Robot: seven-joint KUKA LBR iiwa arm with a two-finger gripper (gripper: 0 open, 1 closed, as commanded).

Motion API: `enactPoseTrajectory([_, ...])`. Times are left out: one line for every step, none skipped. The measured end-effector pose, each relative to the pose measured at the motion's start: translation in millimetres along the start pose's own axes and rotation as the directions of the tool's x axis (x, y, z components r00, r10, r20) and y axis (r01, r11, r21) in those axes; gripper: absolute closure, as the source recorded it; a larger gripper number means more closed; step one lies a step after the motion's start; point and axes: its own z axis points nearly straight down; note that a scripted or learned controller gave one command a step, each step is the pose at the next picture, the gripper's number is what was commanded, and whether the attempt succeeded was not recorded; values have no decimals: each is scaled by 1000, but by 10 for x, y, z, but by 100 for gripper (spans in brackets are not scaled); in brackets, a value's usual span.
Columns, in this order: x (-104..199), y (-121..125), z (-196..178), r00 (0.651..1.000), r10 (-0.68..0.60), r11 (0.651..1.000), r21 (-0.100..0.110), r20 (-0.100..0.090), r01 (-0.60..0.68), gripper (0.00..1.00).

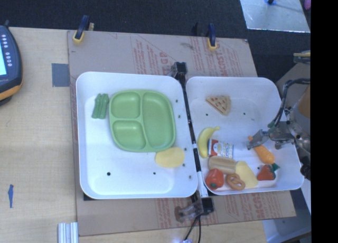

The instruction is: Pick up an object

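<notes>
Two shallow white plastic bins were set side by side on a brown cardboard sheet [158, 52] laid over the pale wooden surface [37, 147]. In the left bin [87, 131] a smooth light-green plastic tray with three compartments [142, 120] was placed near the centre; a ribbed dark-green bean-like piece [100, 105] lay at its 9 o'clock, and a matte yellow, rounded lump [169, 157] touched its 5 o'clock corner.

The right bin [248, 86] held the toy food. A tan, waffled triangular wedge [218, 103] lay alone toward 11 o'clock. A curved yellow banana [205, 139] lay against the left wall, a small white printed packet [222, 148] just beside it. Below them were clustered a brown sausage-like roll [222, 164], a glossy red tomato-like piece [214, 178], a ringed pretzel-like piece [234, 182], a pale yellow chunk [246, 174] and a red strawberry-like piece [266, 173].

The metal gripper [258, 139] was seen low at the bin's 3 o'clock side; whether it was open could not be told. A smooth orange carrot-shaped piece [264, 155] lay just at its 5 o'clock, seemingly not held.
</notes>
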Motion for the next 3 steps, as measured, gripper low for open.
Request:
enactPoseTrajectory([155, 36, 332, 1000, -4, 1000, -2, 0, 4, 0])
enactPoseTrajectory([138, 34, 211, 1000, -4, 1000, -3, 2, 4, 100])
enactPoseTrajectory([819, 193, -595, 1000, -9, 1000, -13, 1, 9, 100])
